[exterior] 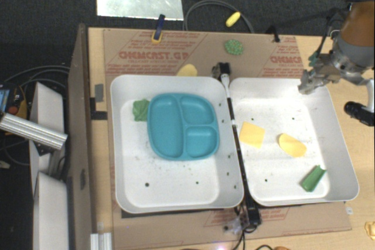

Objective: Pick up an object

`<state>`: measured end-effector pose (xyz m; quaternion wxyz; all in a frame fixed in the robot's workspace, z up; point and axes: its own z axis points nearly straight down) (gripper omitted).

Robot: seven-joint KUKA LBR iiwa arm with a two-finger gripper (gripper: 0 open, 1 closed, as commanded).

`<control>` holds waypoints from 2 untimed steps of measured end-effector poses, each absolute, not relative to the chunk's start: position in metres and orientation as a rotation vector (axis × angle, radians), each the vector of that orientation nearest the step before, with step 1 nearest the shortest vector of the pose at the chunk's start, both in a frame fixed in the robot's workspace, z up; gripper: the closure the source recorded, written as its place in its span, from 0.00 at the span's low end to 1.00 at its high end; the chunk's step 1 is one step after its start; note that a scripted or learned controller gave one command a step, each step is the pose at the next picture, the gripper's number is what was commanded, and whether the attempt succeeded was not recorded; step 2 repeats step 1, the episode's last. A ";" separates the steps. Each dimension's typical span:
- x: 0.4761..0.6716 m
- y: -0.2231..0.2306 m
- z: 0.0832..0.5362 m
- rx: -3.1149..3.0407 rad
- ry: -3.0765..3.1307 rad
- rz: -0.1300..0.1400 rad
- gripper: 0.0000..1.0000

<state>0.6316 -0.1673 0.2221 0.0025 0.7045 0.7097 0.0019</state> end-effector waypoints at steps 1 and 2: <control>0.630 -0.110 0.128 2.216 2.235 -0.002 1.00; 0.630 -0.110 0.128 2.216 2.235 -0.002 1.00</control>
